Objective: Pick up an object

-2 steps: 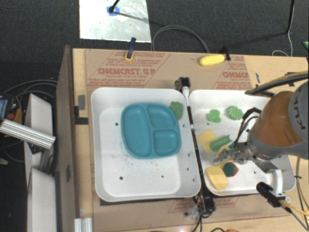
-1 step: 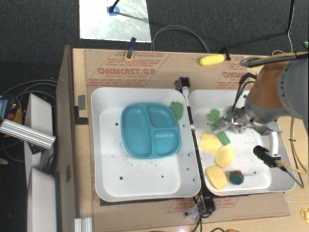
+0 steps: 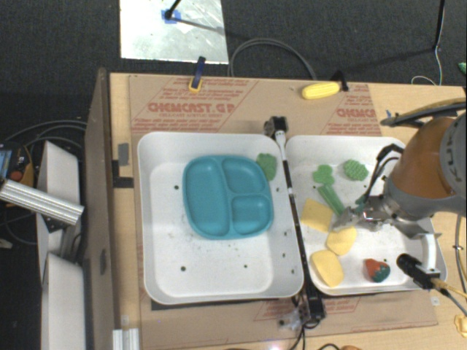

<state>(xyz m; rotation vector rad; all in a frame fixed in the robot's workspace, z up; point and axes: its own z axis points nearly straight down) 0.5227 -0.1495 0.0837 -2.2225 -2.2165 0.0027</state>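
Note:
My gripper (image 3: 349, 219) is low in the right bin (image 3: 379, 146), reaching in from the right below the grey arm with its orange band (image 3: 430, 168). Its tip sits among yellow pieces: a yellow wedge (image 3: 314, 215) just to its left and a rounded yellow piece (image 3: 341, 240) right beneath it. Whether it touches either one is unclear. A third yellow piece (image 3: 327, 267) lies nearer the front wall. A long green piece (image 3: 330, 196) lies just up and left of the tip. A red and teal object (image 3: 377, 270) rests at the bin's front right.
A round green piece (image 3: 322, 173) and a ridged green piece (image 3: 354, 170) lie at the back of the right bin. The left bin (image 3: 164, 268) holds a blue divided plate (image 3: 226, 197) with a green item (image 3: 267, 166) at its corner. A yellow object (image 3: 319, 90) lies on the bench behind.

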